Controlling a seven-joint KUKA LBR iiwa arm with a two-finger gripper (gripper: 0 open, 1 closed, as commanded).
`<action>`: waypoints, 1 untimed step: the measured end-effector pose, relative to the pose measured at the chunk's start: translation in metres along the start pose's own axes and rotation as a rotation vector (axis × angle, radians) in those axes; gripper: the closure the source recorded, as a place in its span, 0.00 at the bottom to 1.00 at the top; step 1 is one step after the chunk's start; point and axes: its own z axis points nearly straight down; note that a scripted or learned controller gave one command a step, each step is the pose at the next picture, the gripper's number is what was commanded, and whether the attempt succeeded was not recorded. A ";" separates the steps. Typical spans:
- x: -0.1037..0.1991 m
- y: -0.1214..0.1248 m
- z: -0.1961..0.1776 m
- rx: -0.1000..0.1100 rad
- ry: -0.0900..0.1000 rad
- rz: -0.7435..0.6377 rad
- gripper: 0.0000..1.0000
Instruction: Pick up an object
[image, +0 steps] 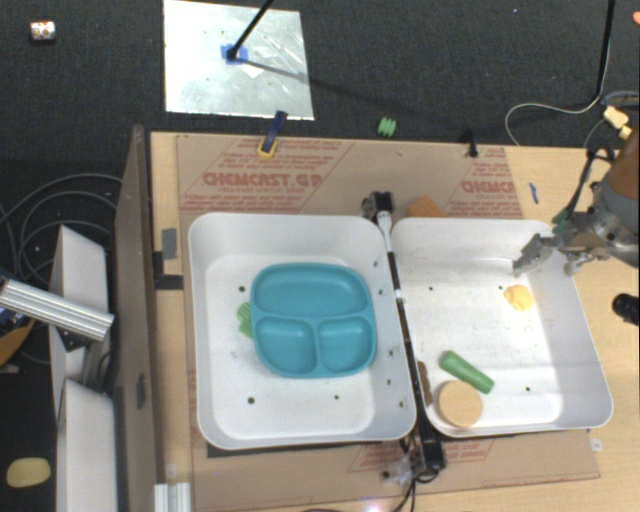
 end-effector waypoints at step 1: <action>-0.002 -0.004 0.072 0.005 0.002 0.001 0.00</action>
